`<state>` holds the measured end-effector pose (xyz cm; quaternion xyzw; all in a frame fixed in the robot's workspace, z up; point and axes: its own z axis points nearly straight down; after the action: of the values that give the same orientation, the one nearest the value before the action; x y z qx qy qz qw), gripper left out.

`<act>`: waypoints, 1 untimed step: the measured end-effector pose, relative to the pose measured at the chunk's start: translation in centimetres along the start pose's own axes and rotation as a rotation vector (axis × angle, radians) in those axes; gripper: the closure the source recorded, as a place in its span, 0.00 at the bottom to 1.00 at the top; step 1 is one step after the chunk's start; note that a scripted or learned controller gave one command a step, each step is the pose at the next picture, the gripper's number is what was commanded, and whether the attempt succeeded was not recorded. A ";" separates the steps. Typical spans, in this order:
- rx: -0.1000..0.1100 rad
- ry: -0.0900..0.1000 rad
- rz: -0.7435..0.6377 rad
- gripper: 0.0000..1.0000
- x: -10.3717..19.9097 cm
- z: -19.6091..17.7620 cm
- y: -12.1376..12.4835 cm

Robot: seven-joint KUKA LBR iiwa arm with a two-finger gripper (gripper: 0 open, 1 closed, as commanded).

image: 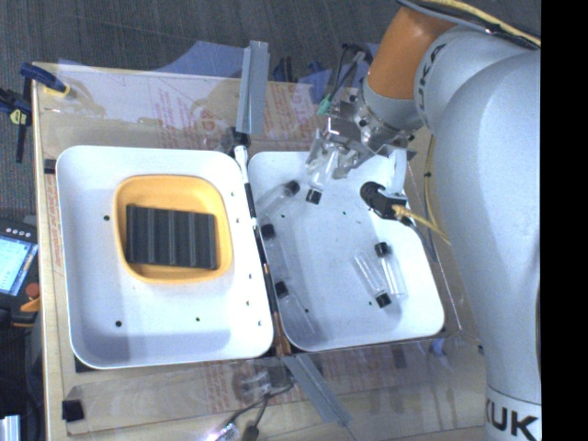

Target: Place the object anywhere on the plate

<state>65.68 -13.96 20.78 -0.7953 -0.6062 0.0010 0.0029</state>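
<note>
Yellow plate (pixel 138 197) with a dark ribbed insert sits in the left bin (pixel 83 320). Right bin (pixel 322 324) holds several clear pieces with black ends: one near its left wall, a clear tube (pixel 381 278) lower right, long axis running near-to-far. Gripper (pixel 323 165) hangs over the right bin's far edge, near a small black-capped piece (pixel 313 195). Whether it pinches anything: cannot tell, clear parts blur there. Judgement: the plate lies well left of the gripper, across the bins' shared wall.

A yellow plate (pixel 171 197) with a dark ribbed centre lies flat in the left bin (pixel 83 320); clear black-capped tubes (pixel 380 278) lie in the right bin (pixel 413 315).
</note>
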 end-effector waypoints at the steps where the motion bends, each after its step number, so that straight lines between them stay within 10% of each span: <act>1: -0.001 -0.003 -0.295 1.00 3.7 1.9 -1.0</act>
<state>65.64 -10.12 18.84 -0.6975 -0.7166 0.0012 0.0017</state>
